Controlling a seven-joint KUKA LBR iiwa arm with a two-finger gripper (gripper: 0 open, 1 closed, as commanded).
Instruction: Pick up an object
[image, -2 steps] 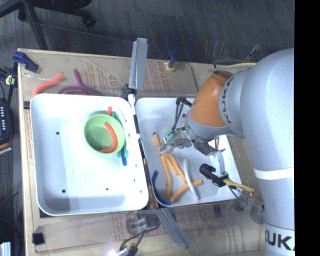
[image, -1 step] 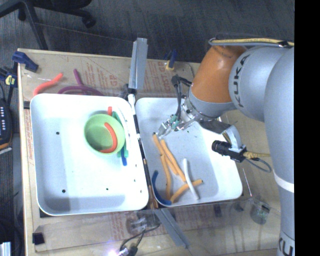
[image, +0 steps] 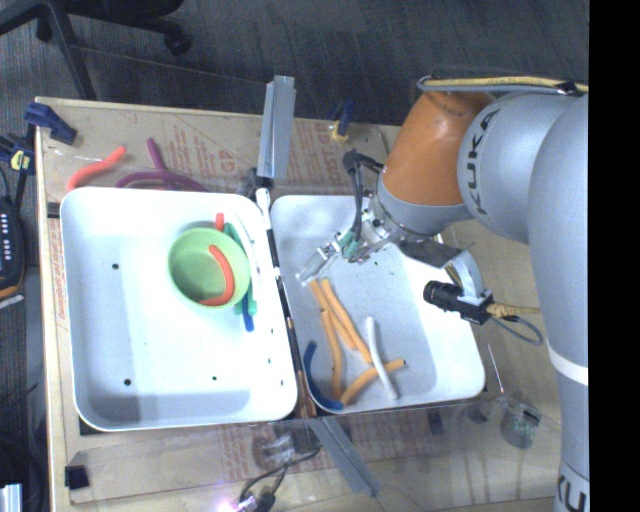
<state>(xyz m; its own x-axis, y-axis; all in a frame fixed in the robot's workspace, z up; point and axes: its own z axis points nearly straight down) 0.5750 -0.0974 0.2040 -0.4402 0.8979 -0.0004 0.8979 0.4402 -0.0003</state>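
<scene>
The gripper (image: 335, 252) hangs over the upper left part of the right bin (image: 455, 365), reached in under the arm's (image: 500, 150) orange band (image: 432, 140); whether its jaws are apart or together cannot be told from this slant, and nothing can be seen between them. Just below the jaws, toward the near rim, lie the orange sticks (image: 338, 320), a loose bundle running away from the jaws at a slant. A white stick (image: 378, 350) crosses them farther down, and a blue strip (image: 312, 375) curves along the bin's lower left corner, well clear of the jaws. To the left of the jaws, across the divider between the two bins, the left bin (image: 120, 370) holds a green bowl (image: 205, 265) with a red strip (image: 222, 285) curled inside it and a blue piece (image: 248, 318) at its lower edge.
</scene>
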